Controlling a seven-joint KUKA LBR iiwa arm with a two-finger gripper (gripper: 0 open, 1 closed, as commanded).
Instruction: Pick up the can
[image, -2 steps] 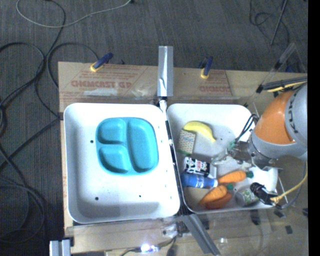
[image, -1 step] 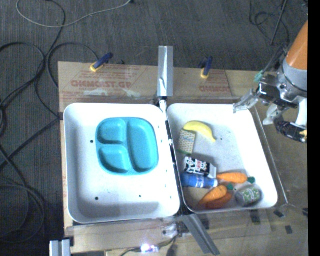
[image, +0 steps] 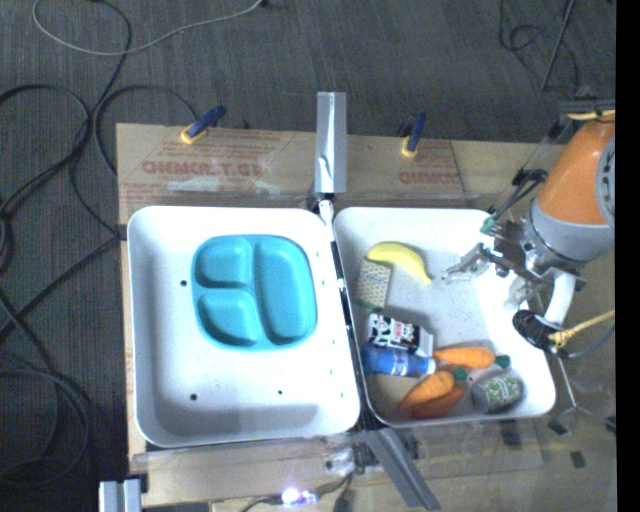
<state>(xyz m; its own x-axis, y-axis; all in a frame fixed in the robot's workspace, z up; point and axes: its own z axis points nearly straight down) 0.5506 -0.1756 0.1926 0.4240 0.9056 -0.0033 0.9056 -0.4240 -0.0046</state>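
The can lies tipped in the right bin's near right corner against a carrot; I judge it light, rigid, slippery, best pinched across its body, while my tool hangs open.

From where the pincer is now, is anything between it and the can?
Nothing visible blocks it. The pincer hangs over bare floor in the right bin, with open floor down to the can in the near right corner. Two carrots crowd the can's left side.

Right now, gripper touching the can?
Apart. The camera view shows the gripper up near the banana, bare bin floor between it and the can.
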